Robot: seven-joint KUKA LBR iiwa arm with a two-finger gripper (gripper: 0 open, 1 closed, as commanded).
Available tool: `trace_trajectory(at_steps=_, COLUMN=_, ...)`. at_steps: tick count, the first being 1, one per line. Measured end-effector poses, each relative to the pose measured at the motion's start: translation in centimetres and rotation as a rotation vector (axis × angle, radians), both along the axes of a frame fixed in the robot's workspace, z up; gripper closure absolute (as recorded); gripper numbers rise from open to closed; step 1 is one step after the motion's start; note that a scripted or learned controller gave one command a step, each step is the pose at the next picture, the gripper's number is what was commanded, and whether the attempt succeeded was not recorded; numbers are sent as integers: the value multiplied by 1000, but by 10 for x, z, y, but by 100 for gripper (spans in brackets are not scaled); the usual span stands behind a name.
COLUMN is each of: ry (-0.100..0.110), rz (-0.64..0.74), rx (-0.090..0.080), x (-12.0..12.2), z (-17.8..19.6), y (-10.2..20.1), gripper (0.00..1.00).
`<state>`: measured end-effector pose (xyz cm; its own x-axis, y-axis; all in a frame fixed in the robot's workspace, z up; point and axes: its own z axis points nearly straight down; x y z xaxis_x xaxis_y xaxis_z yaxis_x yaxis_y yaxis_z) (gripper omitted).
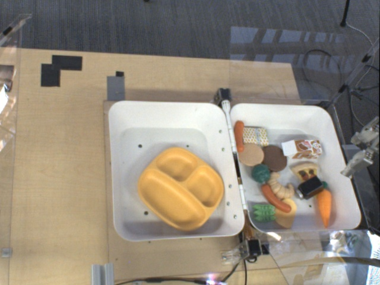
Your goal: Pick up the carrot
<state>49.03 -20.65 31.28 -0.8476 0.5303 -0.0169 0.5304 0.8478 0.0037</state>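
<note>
The carrot (pixel 324 208) is an orange cone with a small green top. It lies in the near right corner of the right bin (pixel 309 113), tip toward the front rim. A black block (pixel 310 187) touches its green end. My gripper (pixel 360 153) is at the view's right edge, just outside the right bin's rim, up and to the right of the carrot and well apart from it. Nothing is in it.
The right bin also holds an orange sausage (pixel 238 135), a second one (pixel 276 196), two round brown discs (pixel 262 156), a teal piece (pixel 260 173), a green piece (pixel 263 212) and small printed boxes (pixel 303 148). A yellow divided plate (pixel 180 187) lies in the left bin (pixel 160 114).
</note>
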Motion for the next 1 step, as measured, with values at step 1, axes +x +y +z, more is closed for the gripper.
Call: trace_trajectory(at_steps=1, ry=-2, rz=201, rx=-5, x=0, z=59, y=0, gripper=0)
